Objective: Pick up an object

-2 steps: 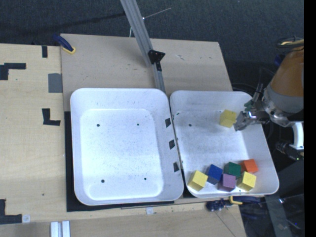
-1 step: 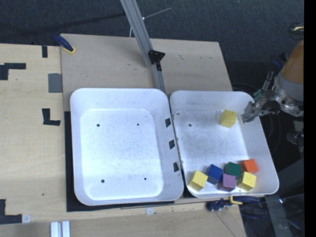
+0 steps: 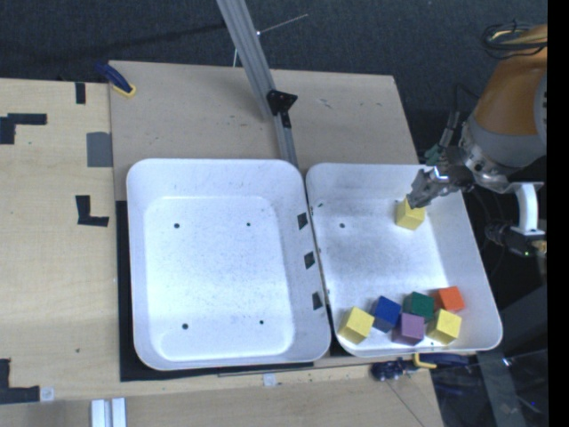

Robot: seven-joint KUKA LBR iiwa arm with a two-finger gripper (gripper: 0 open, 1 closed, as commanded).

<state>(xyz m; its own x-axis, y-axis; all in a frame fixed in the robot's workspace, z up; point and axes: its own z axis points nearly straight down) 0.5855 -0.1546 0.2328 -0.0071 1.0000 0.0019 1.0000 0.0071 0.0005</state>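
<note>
A yellow block (image 3: 409,214) lies in the upper right part of the right bin (image 3: 373,265), apart from the other blocks. My gripper (image 3: 423,192) reaches in from the right and sits directly against the block's upper right corner. Whether the block is gripped or only touched is not visible. Along the right bin's front edge is a cluster of blocks: a yellow one (image 3: 357,324), a blue one (image 3: 387,312), a green one (image 3: 418,305), a purple one (image 3: 412,326), an orange one (image 3: 451,299) and another yellow one (image 3: 447,326).
The left bin (image 3: 218,265) stands beside the right one, their rims meeting in the middle. A slanted metal pole (image 3: 253,47) runs down to the bins' shared back edge. The arm's orange band (image 3: 516,96) hangs over the bench's right side.
</note>
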